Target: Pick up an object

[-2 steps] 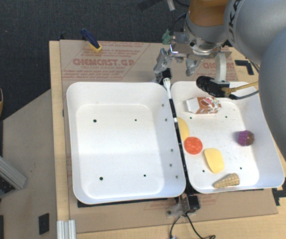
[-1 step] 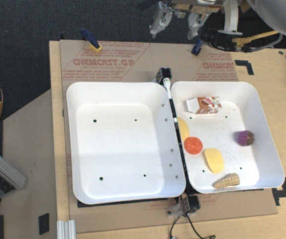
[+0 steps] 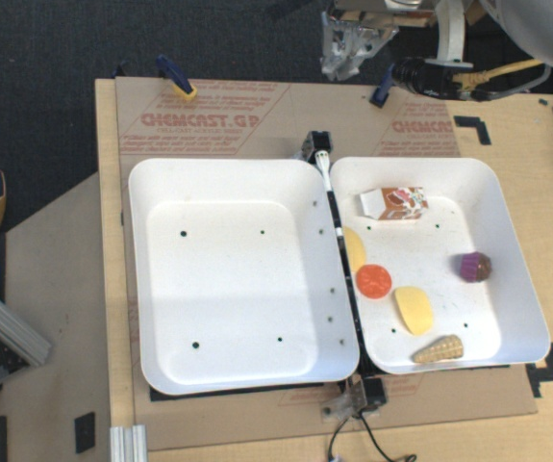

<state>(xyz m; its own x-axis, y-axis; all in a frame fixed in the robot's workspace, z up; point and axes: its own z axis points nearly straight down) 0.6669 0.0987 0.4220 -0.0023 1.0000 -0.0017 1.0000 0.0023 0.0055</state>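
Objects are gathered in the right bin (image 3: 507, 219): a small white carton with red print (image 3: 392, 202) lies near its far wall, a purple round piece (image 3: 475, 267) sits toward the right side, and an orange-red disc (image 3: 373, 281) rests close to the inner wall, just beside a yellow piece (image 3: 354, 248) at the bins' junction. A yellow oval piece (image 3: 414, 309) is placed nearer the front, with a tan ridged cone (image 3: 438, 349) at the front rim. The left bin (image 3: 151, 258) is set alongside. The gripper (image 3: 351, 46) is seen beyond the bins, above the cardboard sheet (image 3: 218, 114); nothing is seen between its fingers, and how far they are parted cannot be told.
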